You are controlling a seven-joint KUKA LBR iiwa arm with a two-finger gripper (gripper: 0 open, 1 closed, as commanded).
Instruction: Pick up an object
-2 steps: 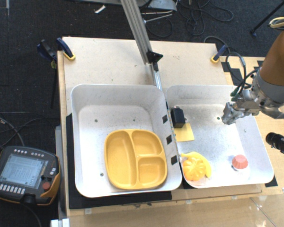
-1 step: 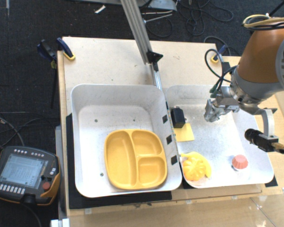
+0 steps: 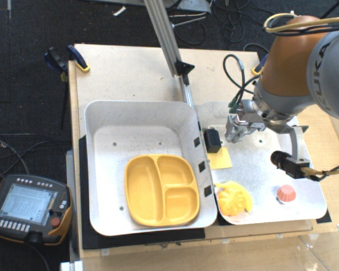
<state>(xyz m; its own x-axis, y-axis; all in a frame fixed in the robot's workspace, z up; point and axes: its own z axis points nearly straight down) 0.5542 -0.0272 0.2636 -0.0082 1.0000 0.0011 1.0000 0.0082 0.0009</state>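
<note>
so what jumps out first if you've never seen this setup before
Probably the yellow divided plate lying in the left bin, the brightest big thing on the bench. Next comes the bulky grey and orange arm reaching in from the right, its gripper hanging over the far part of the right bin. Down in that bin's near part sit a yellow lumpy toy and a small pink piece.
</note>
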